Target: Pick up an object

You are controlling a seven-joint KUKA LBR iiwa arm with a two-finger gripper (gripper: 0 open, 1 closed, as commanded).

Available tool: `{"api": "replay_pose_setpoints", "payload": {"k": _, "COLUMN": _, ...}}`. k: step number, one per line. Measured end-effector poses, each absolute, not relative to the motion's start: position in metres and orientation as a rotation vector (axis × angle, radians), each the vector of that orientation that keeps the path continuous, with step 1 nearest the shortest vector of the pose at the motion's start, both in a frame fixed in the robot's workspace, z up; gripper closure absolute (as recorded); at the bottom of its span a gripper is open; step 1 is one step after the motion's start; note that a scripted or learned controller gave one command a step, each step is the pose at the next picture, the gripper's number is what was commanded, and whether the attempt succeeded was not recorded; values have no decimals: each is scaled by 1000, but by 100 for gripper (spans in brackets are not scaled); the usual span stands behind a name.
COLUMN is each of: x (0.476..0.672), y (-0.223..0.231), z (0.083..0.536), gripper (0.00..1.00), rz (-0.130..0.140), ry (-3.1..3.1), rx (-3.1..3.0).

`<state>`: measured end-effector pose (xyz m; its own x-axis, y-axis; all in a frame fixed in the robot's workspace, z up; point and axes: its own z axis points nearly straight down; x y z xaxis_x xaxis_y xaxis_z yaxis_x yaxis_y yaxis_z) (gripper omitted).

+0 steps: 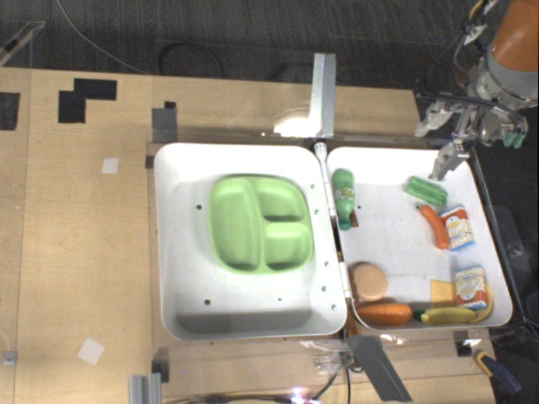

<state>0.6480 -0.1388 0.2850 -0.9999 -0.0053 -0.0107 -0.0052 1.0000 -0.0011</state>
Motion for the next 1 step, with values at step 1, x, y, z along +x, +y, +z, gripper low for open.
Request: {"api": "replay_pose_setpoints", "payload": {"k": 1, "x": 625, "y": -166, "z": 198, "gripper": 0, "rz": 0, "ry": 3131, "rx": 178}}
